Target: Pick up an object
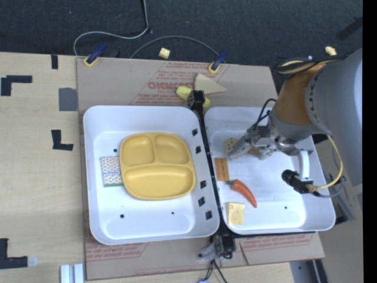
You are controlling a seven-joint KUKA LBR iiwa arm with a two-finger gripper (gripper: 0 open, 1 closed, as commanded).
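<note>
Camera view, looking down on the bench: my arm (318,99), grey with an orange band above the wrist, reaches in from the right over the right bin (306,217). The left bin (94,128) lies beside it, the two touching along a dark central divider. A yellow compartment plate (158,165) with three sections occupies the middle of the left bin; a small patterned card (110,171) lies at its left edge, partly tucked under it. My pincer (238,149) hangs low over the far left part of the right bin, pointing left. Whether its fingers stand apart or together I cannot tell, and nothing is seen between them. Near the pincer tip sits a small pale perforated block (232,142). Nearer, along the left wall of the right bin, lie three candidate objects: a tan rectangular piece (221,169), an orange-red carrot-shaped toy (243,193), and a pale yellow square block (236,213) nearest of all. All three rest apart from my pincer.
</note>
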